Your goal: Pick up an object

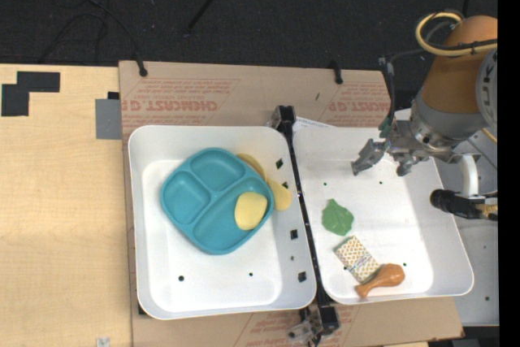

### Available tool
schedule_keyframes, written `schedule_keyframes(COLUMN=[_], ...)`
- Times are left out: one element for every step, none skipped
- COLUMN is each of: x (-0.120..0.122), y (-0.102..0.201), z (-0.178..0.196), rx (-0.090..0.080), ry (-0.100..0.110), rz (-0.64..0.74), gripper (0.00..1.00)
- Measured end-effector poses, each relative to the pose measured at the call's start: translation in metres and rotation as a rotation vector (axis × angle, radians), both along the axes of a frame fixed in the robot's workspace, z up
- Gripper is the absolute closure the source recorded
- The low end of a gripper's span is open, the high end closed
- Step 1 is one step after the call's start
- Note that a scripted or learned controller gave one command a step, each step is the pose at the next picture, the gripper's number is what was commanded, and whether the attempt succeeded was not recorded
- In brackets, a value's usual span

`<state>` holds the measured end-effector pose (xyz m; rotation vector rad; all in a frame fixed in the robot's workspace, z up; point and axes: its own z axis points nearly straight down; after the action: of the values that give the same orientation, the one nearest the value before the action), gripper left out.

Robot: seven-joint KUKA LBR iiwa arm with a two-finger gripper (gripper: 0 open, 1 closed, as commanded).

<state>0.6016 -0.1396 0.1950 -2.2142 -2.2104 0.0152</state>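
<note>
Camera view, looking down at a slant, catches the gripper (385,159) over the upper part of the right bin (455,256), its two dark fingers (366,158) spread apart with nothing between them. It hangs from the grey arm (451,93), whose orange band sits just above the wrist at the right side of the scene.

Below and left of the gripper, apart from it, a green crumpled object (337,218) lies on the floor of that bin. Further toward the near edge sit a small patterned packet (356,256) and, just beside it, an orange toy drumstick (381,279); the two look to be touching or nearly so.

Across the dark divider, the left bin (162,288) holds a teal sectioned plate (203,203). A pale yellow rounded object (251,210) rests on the plate's right-hand compartment, and a flatter yellow piece (280,195) pokes out from beneath the plate's right rim.

Both bins rest on brown cardboard (219,97) atop the wooden bench (57,215).
</note>
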Motion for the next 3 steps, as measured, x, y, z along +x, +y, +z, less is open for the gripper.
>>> schedule_keyframes(x=[0.003,0.009,0.008], y=[0.000,-0.001,0.000], z=[0.008,-0.052,-0.106], rx=[-0.002,-0.001,0.000], ry=[-0.014,-0.007,-0.007], rz=[0.002,0.002,0.001], gripper=[0.00,0.00,0.00])
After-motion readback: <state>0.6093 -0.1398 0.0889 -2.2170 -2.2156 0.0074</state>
